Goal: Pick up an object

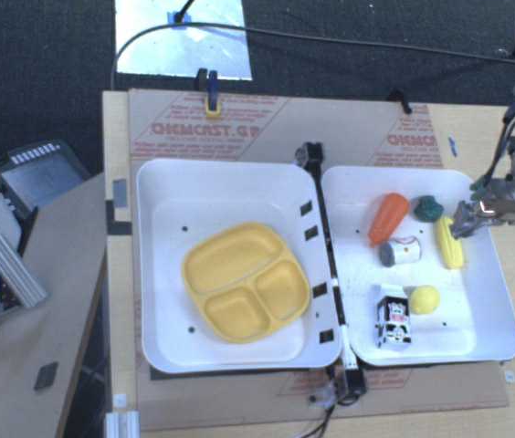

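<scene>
The gripper (pixel 466 222) hangs over the far right part of the right bin (pixel 499 336), close to its right wall. I cannot tell its state, because it is small and blurred here. No object can be seen in it.

Just below the gripper and touching it in the view lies a yellow corn (pixel 449 243), stretched along the bin. A little to the left of the gripper there is a dark green piece (pixel 428 209), and beside that an orange carrot (pixel 388 217), tilted. Under the carrot lies a small can (pixel 401 250) on its side. Nearer to the front edge there is a yellow ball (pixel 424 299) and, just beside it, a black and white box (pixel 394 320); both are well apart from the gripper.

The left bin (pixel 162 199) holds a yellow tray (pixel 244 281) with three compartments.
</scene>
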Robot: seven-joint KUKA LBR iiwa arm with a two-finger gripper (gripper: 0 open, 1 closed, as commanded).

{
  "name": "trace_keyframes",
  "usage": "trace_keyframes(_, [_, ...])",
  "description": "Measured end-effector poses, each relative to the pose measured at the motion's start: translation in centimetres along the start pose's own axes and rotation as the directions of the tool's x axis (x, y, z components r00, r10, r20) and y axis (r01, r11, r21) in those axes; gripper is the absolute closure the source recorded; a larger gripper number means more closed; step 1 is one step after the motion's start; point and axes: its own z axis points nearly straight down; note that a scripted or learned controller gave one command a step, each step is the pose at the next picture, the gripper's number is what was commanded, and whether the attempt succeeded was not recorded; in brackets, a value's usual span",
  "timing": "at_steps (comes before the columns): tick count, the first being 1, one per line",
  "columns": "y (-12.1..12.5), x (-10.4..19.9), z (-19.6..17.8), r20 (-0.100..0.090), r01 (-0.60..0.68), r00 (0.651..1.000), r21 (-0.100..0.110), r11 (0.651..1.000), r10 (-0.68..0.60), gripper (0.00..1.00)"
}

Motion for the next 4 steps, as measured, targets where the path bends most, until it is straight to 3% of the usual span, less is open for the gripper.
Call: trace_keyframes(4, [2.7,20.1,2.8,-0.004,0.006,1.0,0.008,1.0,-0.006,1.0])
